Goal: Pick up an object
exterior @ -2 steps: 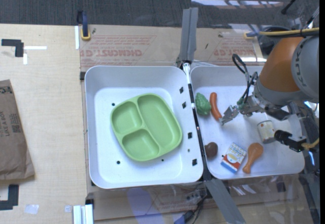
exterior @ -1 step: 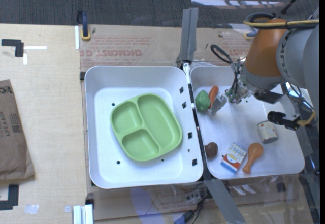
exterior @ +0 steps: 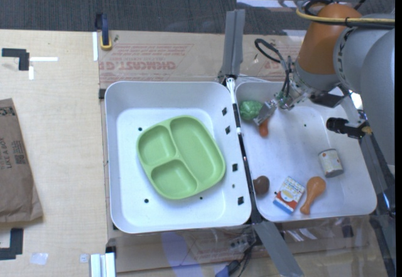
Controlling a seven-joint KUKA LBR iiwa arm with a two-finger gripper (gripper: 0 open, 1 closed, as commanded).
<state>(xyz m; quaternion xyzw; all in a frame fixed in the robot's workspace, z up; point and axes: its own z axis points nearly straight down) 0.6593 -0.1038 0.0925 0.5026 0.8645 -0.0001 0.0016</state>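
Observation:
My gripper hangs over the far left corner of the right bin, at the end of the grey arm with its orange band. A crumpled green object lies just left of it, touching or nearly touching. A small red-orange piece sits right below the gripper tip; whether it is held I cannot make out. Farther toward the front lie a brown ball, a small printed box, an orange drumstick-shaped toy and a grey-white cylinder.
The left bin holds a green three-compartment plate. A raised divider runs between the bins. A brown paper bag lies on the bench at far left. Cables loop behind the right bin.

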